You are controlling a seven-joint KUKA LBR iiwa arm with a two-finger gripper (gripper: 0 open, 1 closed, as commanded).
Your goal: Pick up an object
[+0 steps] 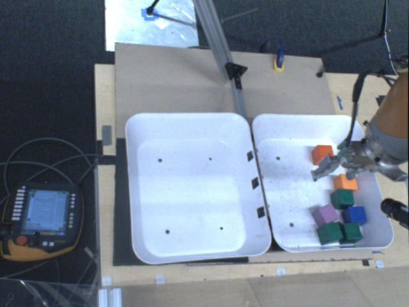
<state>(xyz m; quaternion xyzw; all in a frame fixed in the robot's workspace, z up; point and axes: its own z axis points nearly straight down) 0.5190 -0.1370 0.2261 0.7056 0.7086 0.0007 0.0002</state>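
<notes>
The hand hangs low in the right bin, just below the red-orange block and left of the orange block; its fingers appear spread, with nothing between them. The blocks are judged small, rigid and light. Grip one across two opposite flat faces, clear of its neighbours.

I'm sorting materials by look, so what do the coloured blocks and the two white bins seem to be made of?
Coloured blocks: probably painted wood or foam; flat, matte, solid colours with no glare leave it open. White bins: likely moulded plastic, smooth with a faint sheen, rounded corners and a raised rim.
</notes>
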